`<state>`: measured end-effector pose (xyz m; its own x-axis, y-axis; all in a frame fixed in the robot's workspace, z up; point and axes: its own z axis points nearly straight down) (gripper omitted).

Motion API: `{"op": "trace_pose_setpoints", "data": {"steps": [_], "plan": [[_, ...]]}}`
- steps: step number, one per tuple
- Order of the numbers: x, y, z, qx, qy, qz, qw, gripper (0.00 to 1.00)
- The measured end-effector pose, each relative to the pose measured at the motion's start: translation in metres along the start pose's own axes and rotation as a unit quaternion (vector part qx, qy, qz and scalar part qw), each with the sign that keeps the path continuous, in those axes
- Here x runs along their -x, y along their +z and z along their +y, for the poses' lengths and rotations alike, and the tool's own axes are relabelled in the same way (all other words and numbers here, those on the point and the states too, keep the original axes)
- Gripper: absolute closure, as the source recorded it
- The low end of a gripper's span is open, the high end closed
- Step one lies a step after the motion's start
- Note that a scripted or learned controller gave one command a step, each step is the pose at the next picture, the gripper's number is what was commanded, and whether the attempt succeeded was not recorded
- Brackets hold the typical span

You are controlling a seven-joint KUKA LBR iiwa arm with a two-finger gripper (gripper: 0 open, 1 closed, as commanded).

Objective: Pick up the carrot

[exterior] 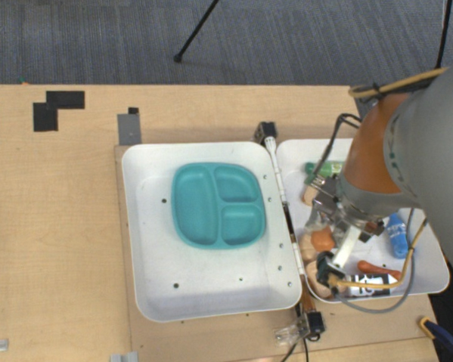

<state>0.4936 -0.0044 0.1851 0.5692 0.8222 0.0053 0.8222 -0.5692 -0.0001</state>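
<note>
Left bin (138,219) and right bin (437,270): shallow, white, smooth plastic, rounded corners, set side by side on pale wood-grain counter (54,223). Teal plate (216,205), glossy, rounded, split into three compartments, seen mid left bin. Carrot (379,267), slim, tapered, orange-red, seen lying flat near right bin's 6 o'clock rim, at about 4 o'clock from claw (324,209), apart from it. Blue item (397,234) seen at carrot's 1 o'clock. Claw seen low at right bin's 9 o'clock side; whether spread or pressed together cannot be told.

The plate (216,206) lay in the left bin (153,294). Right of the plate sat the right bin (292,162), and in it, well right of the plate and nearer the front, lay the carrot (381,268), a bottle (397,234) just behind.
</note>
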Motion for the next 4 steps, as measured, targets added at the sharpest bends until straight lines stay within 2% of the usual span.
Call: {"op": "trace_pose_setpoints", "data": {"steps": [1,2,4], "plan": [[-0.027,-0.081,0.005,0.001,0.097,0.0,0.9953,1.0],[-0.061,-0.01,-0.051,-0.003,0.153,-0.004,0.9882,1.0],[-0.064,-0.031,-0.049,-0.004,0.136,-0.003,0.9907,1.0]]}}
